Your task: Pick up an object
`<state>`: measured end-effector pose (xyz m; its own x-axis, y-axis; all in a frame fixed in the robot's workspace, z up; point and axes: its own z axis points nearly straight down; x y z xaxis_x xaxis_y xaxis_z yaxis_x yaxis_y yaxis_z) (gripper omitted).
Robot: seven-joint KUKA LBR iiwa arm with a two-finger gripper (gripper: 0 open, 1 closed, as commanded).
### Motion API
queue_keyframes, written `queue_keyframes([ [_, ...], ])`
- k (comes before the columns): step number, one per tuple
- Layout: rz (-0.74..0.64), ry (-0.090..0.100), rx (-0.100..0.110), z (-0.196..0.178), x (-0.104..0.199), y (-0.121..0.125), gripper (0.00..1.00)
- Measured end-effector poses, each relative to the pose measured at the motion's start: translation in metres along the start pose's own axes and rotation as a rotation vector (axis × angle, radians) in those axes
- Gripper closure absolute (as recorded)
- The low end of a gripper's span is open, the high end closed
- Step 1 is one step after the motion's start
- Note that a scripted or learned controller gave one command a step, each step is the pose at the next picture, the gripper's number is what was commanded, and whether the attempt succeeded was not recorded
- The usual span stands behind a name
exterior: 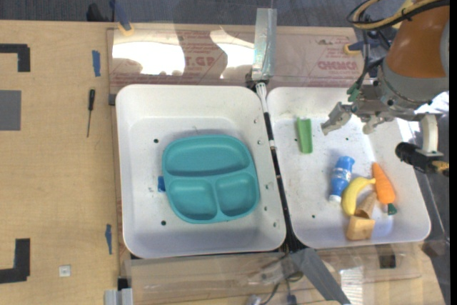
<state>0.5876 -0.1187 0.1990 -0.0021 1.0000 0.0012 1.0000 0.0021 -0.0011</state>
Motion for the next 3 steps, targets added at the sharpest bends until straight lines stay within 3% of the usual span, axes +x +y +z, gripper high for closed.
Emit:
queue_keyframes([
  [1, 0.221, -0.001, -0.004, 0.105, -0.045, -0.031, 0.00],
  [2, 0.813, 0.002, -0.006, 0.112, -0.010, -0.076, 0.00],
  [3, 0.814, 0.004, -0.008, 0.101, -0.010, -0.075, 1.00],
])
